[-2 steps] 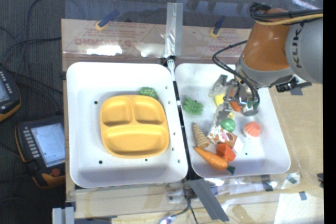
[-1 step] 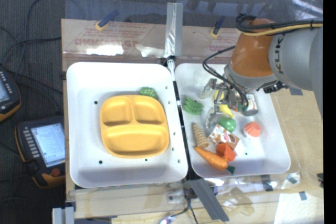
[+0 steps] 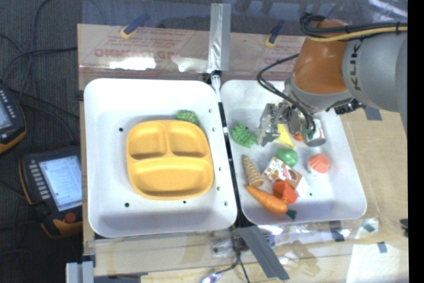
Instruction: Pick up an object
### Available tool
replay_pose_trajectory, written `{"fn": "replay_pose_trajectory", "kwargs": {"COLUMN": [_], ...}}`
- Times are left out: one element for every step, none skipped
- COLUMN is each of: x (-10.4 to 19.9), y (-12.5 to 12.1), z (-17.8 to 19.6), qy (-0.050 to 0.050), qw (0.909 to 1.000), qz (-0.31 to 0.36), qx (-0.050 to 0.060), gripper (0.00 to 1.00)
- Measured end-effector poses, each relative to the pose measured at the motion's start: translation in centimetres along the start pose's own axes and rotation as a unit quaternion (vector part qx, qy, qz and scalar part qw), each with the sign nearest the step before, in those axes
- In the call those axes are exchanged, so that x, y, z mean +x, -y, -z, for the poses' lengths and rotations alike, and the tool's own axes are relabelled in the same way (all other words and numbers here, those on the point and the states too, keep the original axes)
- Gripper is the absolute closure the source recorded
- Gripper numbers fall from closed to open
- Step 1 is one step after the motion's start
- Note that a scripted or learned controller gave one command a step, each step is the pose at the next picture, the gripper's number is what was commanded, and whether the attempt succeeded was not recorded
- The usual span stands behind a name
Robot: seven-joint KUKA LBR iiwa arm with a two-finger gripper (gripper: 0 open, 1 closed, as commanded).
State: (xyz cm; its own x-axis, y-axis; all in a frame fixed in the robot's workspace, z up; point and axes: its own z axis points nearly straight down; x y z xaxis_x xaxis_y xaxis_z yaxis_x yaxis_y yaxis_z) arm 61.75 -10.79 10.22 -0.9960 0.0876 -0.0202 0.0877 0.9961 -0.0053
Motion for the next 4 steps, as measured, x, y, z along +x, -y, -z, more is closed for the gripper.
{"fn": "replay_pose_trajectory", "kwargs": {"x": [-3.8,1.5,-2.7,-2.7], "y": [-2.8,7.0,-0.8,-0.8], "z": [9.0,4.6,13.5,13.5], "qy": [-0.008,-0.010,-0.009,-0.009], "qw": [0.9975,0.9955,0.9858,0.9858], "qz": [-0.071,-0.094,-0.168,-0.168], "qx": [-0.002,-0.001,-0.001,0.000], "gripper": [1.00,1.00,1.00,0.00]}}
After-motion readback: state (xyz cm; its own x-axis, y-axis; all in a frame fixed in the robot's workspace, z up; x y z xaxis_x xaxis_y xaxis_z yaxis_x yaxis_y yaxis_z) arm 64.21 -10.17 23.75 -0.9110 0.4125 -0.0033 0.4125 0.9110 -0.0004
